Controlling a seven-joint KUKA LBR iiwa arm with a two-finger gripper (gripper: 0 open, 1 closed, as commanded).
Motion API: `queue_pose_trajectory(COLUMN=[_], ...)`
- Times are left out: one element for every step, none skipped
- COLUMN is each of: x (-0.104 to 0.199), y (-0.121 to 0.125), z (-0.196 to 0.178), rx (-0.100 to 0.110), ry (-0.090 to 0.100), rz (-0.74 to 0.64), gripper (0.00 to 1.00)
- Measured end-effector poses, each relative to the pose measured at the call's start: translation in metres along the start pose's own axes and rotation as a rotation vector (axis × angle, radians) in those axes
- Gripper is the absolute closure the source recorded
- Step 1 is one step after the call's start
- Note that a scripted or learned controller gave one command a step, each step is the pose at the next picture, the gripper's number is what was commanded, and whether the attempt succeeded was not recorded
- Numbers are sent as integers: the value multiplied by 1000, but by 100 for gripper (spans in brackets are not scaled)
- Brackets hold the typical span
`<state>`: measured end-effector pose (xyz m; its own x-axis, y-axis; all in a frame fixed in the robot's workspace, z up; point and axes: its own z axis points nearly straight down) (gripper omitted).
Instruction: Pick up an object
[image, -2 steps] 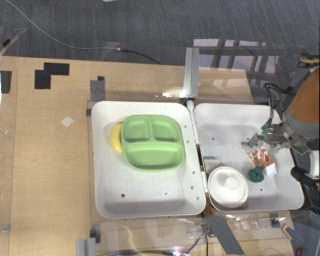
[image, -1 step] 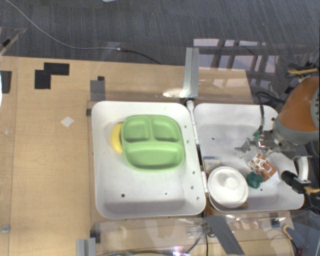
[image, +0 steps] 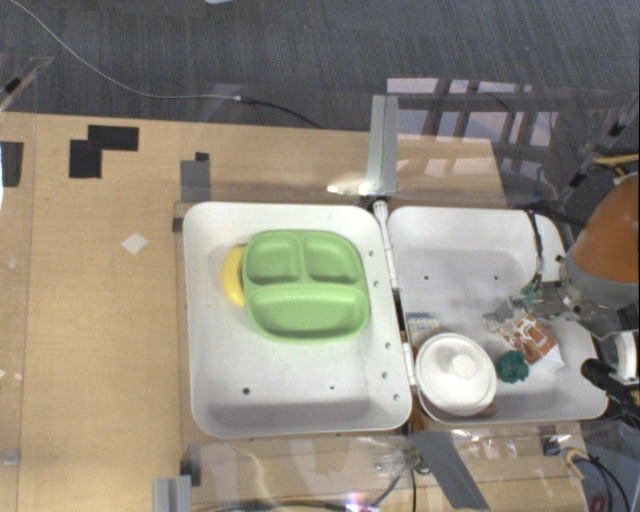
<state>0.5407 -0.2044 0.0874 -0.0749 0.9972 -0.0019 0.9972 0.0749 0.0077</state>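
Gripper low in right bin.
Finger state indeterminate; it sat beside an orange packet.

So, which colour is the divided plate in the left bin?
Light green. The divided plate shows clearly in the camera view, with something yellow at its left edge.

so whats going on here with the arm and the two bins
A grey arm with an orange band reaches in from the right over the right bin. Its pincer is low among the items there: an orange-and-white packet, a small dark green object and a white round lidded container. Nothing visibly sits between its fingers. The left bin holds a green divided plate lying partly over a yellow object.
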Motion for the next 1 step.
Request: queue_pose_trajectory(x=[-1], y=[3], z=[-12], rx=[-7], ry=[-3], rz=[0], gripper=[100])
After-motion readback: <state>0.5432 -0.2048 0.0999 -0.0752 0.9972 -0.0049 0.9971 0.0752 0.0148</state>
